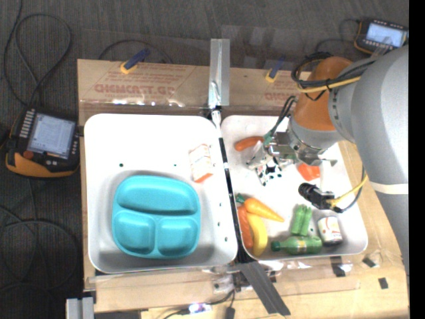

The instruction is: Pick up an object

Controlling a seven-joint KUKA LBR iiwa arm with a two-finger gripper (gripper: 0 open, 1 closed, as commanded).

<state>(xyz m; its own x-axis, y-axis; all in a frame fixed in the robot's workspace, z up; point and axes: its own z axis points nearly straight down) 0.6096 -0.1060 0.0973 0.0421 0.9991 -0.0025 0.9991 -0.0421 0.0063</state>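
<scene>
2 bins sit on the counter, and with the pincer (pixel 269 159), its spread impossible to tell, low in the right bin (pixel 345 178), it should settle squarely over the black-and-white object (pixel 269 171) before pinching.

Arm (pixel 372 105): upper body cut off by right edge; wrist covers part of right bin (pixel 352 241). Gripper (pixel 269 161): finger state too small and cluttered to tell. Orange item (pixel 309 171) beside wrist: partly hidden, identity unclear. Small can (pixel 330 229): label illegible.
</scene>
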